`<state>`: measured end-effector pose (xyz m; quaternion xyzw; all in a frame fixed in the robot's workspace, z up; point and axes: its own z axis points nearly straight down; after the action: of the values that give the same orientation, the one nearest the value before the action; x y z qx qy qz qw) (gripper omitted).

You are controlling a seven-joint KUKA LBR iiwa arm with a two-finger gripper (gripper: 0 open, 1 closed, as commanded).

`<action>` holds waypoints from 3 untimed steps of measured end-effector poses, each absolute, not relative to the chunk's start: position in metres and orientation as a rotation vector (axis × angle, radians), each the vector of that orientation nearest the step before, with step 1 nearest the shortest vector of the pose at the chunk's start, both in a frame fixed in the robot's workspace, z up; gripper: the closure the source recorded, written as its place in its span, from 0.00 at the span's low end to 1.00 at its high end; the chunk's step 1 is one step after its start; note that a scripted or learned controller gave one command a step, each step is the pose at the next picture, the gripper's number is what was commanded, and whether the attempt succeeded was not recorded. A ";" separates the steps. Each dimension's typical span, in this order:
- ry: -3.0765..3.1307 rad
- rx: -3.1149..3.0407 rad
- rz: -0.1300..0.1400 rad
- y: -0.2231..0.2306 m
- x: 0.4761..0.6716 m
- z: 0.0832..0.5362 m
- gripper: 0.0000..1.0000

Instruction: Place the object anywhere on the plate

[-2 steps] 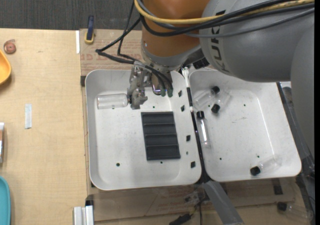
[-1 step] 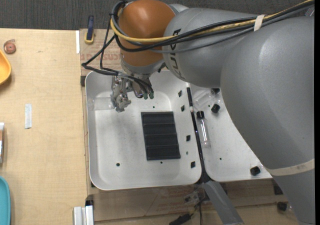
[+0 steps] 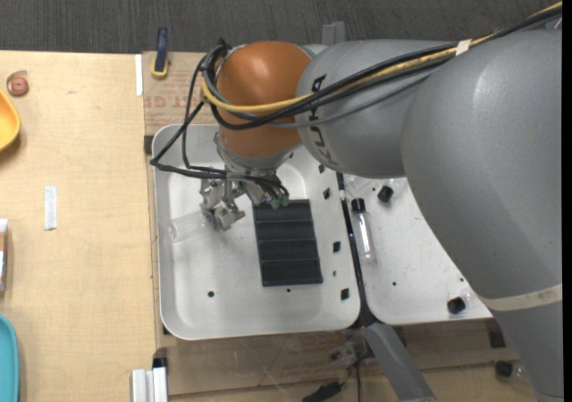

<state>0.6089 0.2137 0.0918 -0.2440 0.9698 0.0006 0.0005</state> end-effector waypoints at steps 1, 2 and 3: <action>3.142 -0.069 -0.021 0.217 0.526 0.092 1.00; 3.128 -0.290 -0.001 0.227 0.574 0.196 1.00; 3.106 -0.451 0.001 0.229 0.558 0.257 1.00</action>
<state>0.5580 0.2286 0.2570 -0.1438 0.9896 0.0002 0.0017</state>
